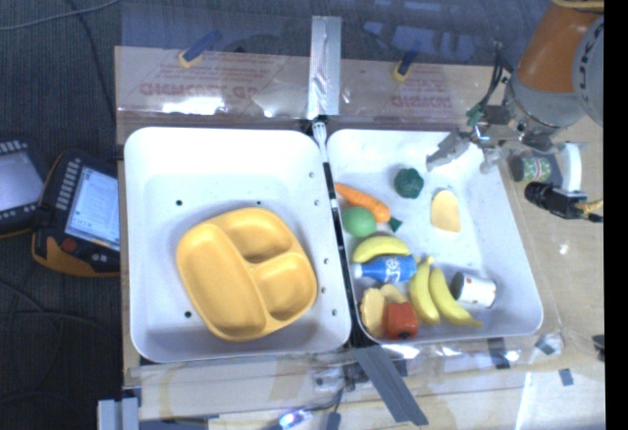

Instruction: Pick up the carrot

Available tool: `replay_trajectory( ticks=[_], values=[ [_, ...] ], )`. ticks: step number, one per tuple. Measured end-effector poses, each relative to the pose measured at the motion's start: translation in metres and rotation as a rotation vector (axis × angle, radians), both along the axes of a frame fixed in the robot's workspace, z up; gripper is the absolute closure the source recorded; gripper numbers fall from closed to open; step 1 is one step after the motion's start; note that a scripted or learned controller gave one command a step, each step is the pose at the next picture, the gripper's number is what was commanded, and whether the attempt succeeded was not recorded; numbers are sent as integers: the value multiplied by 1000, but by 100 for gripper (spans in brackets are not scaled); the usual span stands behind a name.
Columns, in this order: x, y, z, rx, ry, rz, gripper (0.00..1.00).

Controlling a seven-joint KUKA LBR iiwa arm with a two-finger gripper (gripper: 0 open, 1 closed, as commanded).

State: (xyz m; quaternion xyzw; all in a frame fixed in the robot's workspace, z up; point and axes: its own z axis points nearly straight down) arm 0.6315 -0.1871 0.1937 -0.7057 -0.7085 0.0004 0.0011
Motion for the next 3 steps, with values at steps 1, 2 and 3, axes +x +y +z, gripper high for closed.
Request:
replay_trajectory(
  ticks=[1, 2, 3],
  values=[
    [-18, 63, -70, -4, -6, 105, 0],
    [-20, 84, -104, -8, -13, 8, 0],
    [-59, 142, -11, -2, 1, -33, 0]
  ],
)
